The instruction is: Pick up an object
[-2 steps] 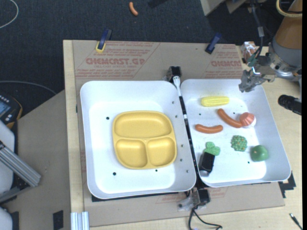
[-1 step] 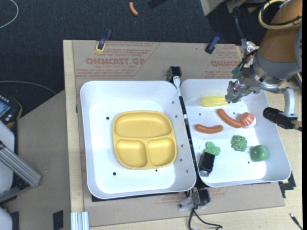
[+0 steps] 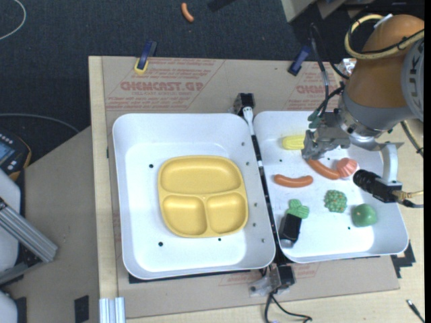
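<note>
The right bin (image 3: 387, 237) holds a yellow corn piece (image 3: 293, 142), an orange sausage (image 3: 292, 179), a second orange sausage (image 3: 324, 169) with a pink piece (image 3: 347, 167) at its end, a green broccoli floret (image 3: 335, 200), a green round fruit (image 3: 364, 214), a small green leafy piece (image 3: 297, 209) and a black block (image 3: 290, 227). My gripper (image 3: 312, 150) hangs low over the back of this bin, just right of the corn and above the second sausage. Nothing shows between its fingers.
The left bin (image 3: 135, 147) holds a yellow divided tray (image 3: 202, 196). A black clip (image 3: 244, 103) sits at the back where the bins meet. A black cable part (image 3: 374, 184) of the arm hangs over the right bin's right side.
</note>
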`<state>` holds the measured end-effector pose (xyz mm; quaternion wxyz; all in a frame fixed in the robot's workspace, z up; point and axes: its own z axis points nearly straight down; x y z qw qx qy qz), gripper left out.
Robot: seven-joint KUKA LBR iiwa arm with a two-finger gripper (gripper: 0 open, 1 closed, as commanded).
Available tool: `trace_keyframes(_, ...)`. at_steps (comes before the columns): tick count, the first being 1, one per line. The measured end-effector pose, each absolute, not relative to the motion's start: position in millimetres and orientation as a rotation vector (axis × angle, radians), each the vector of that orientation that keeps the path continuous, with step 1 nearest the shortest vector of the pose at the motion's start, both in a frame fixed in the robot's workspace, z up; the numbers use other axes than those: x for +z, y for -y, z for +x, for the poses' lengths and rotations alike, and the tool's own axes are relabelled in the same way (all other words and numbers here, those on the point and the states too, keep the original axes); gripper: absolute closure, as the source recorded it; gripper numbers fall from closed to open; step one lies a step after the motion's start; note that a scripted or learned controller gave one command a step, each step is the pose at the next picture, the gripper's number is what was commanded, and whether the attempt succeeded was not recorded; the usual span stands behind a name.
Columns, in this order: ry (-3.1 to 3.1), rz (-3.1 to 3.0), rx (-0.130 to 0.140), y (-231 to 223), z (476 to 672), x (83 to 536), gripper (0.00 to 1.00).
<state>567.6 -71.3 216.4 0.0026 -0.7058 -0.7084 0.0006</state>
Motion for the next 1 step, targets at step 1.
trace_keyframes(1,2.224,-2.213,0.001,26.0,550.6,226.0,1.00)
